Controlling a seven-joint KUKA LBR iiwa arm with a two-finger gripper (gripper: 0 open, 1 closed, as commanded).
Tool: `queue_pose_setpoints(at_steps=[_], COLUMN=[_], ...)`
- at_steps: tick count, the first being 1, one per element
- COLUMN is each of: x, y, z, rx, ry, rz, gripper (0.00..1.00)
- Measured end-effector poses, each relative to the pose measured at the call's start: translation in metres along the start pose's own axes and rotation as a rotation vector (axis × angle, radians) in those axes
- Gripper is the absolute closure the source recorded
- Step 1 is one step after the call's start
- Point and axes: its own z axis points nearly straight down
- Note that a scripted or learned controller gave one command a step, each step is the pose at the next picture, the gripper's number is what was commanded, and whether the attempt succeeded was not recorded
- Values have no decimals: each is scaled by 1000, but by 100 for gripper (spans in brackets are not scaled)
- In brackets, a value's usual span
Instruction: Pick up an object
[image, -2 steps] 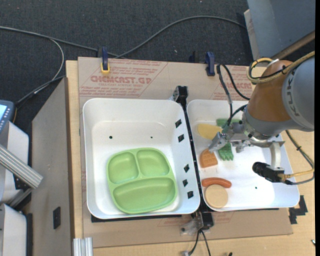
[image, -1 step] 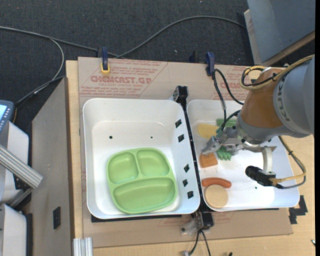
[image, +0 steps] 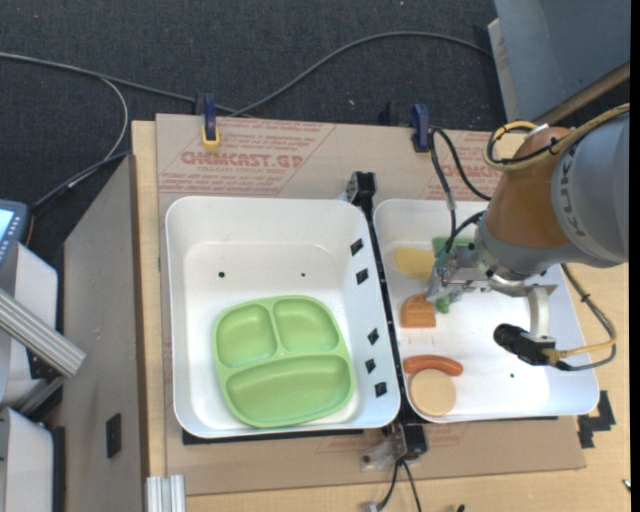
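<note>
Two shallow white plastic bins sit side by side on a brown cardboard-covered bench (image: 270, 150). The left bin (image: 190, 300) holds a light green, three-compartment plastic tray (image: 283, 360), lying flat toward the bin's 6 o'clock side.

The right bin (image: 520, 395) holds four small items. A pale yellow rounded block (image: 412, 262) lies toward the bin's 10 o'clock corner. An orange wedge-shaped block (image: 419, 312) lies at 6 o'clock of the yellow one, a little apart from it. A red-orange sausage-shaped piece (image: 432, 365) lies near the bin's 7 o'clock corner, touching a tan round disc (image: 433, 394) just at its 6 o'clock.

The grey arm with orange wrist band (image: 545, 215) enters from 3 o'clock. Its two-finger gripper (image: 442, 293) is low in the right bin, just at 3 o'clock of the orange wedge and 5 o'clock of the yellow block. Whether the gripper is spread or closed cannot be told, and nothing is visibly held.
</note>
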Motion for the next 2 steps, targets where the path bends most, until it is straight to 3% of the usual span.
queue_pose_setpoints(at_steps=[1,2], x=[-8,-13], y=[-5,-1], z=[-53,-116], rx=[10,7], ry=[-7,-7], rz=[3,1], gripper=[100,100])
